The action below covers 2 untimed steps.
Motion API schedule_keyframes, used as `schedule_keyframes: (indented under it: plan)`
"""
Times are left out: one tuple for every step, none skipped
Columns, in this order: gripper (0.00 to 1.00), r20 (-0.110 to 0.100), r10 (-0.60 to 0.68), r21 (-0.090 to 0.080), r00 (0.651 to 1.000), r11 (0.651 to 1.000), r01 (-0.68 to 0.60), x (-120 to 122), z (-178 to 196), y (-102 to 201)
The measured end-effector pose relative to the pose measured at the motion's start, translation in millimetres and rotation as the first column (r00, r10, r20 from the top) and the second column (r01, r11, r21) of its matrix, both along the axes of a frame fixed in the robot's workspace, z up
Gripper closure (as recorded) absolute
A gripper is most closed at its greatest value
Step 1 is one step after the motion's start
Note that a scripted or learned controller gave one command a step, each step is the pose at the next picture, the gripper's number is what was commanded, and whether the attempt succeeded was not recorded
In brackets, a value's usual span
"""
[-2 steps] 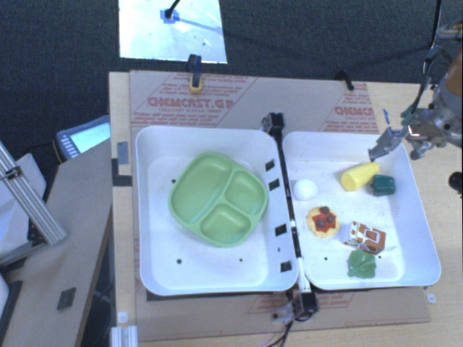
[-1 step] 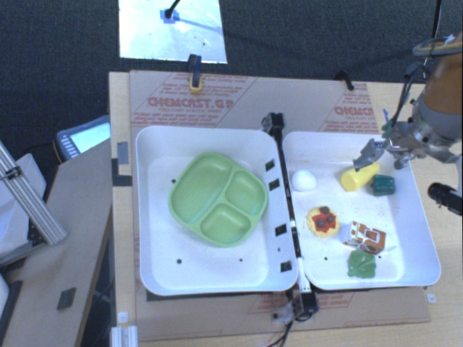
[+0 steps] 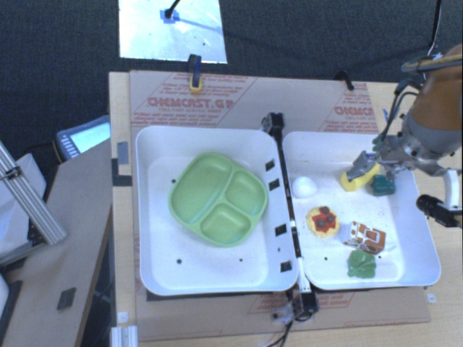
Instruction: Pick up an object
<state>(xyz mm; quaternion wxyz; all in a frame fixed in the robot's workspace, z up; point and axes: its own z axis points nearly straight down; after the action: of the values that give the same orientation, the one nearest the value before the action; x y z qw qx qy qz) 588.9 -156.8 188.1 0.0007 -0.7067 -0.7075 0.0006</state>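
The yellow object (image 3: 359,179) lies unlifted in the right bin (image 3: 405,277), the gripper (image 3: 362,168) low over it, grip state impossible to tell, so the pick remains.

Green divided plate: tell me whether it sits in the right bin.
No, the green divided plate lies in the left bin, while the right bin holds the small toys.

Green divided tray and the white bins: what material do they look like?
Green divided tray: looks like moulded plastic, matte to satin; uniform pale green, soft rounded compartment walls, only faint highlights. Could be melamine; can't tell.

White bins: probably thin formed plastic, semi-gloss; smooth rounded corners and rolled rim, soft light sheen on the floor. Painted metal isn't ruled out by looks alone.
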Motion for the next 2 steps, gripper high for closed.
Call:
schedule_keyframes:
  plan:
    - [0.00, 0.000, 0.000, 0.001, 1.000, 1.000, 0.000, -3, -57, 9]
    - [1.00, 0.004, -0.001, -0.001, 1.000, 1.000, 0.001, -2, -43, 8]
